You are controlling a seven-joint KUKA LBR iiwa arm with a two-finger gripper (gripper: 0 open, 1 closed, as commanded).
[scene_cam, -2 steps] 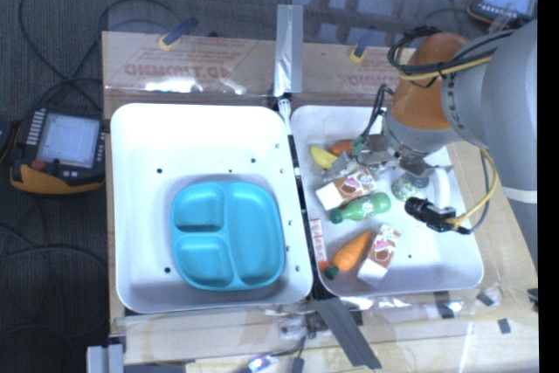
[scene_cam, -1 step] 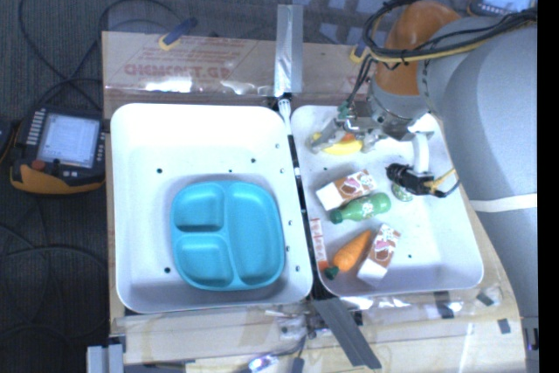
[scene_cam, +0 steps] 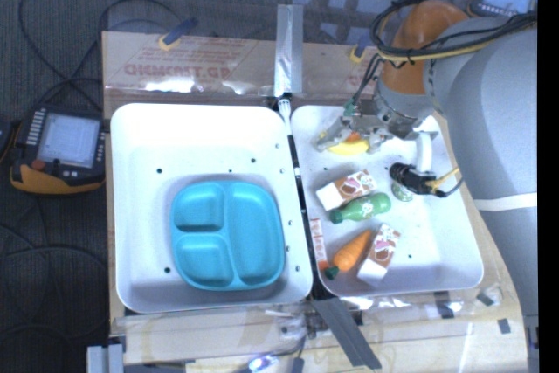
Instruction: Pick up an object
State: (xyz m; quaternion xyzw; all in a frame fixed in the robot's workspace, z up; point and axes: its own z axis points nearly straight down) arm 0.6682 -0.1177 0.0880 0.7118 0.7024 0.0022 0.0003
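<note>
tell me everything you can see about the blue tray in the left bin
The blue tray is a light blue, smooth plastic-looking dish with rounded corners and three shallow compartments: a small one at upper left, another at lower left, and a large one along the right side. It lies flat and right side up on the floor of the left bin, toward its near edge, turned slightly askew to the bin's walls. Its compartments hold nothing. Only the bin floor touches it.
</note>
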